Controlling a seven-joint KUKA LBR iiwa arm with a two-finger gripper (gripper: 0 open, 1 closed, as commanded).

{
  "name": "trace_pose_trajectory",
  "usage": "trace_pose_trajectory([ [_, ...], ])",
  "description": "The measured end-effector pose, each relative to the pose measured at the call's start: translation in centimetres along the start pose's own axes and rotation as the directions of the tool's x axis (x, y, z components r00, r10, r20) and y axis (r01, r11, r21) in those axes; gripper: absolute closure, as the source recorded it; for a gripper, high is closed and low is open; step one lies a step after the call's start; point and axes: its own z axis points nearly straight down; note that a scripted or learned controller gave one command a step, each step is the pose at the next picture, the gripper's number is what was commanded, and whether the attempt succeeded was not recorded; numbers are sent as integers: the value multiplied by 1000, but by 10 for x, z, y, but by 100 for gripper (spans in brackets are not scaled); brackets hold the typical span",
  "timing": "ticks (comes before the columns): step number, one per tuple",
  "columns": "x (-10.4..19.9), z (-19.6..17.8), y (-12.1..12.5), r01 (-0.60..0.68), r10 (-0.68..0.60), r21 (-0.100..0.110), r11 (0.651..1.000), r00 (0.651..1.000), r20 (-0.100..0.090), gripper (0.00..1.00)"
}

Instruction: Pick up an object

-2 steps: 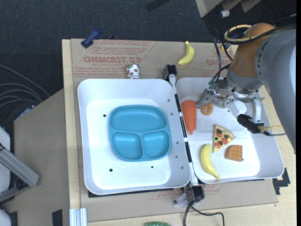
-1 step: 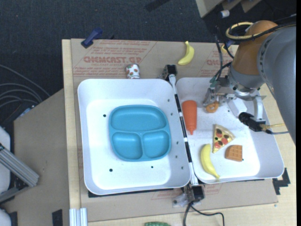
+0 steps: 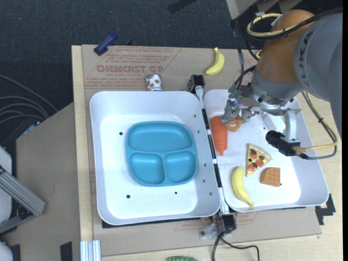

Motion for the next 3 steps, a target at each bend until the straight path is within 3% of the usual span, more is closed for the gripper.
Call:
trace_pose_trajectory([
  [1, 37, -27, -118, -1, 1, 2, 1000, 1000, 0, 100],
  [2, -13, -82, -46, -1, 1, -3, 1000, 1000, 2, 100],
  [3, 55, -76, -86, 0, 0, 2, 1000, 1000, 0, 100],
])
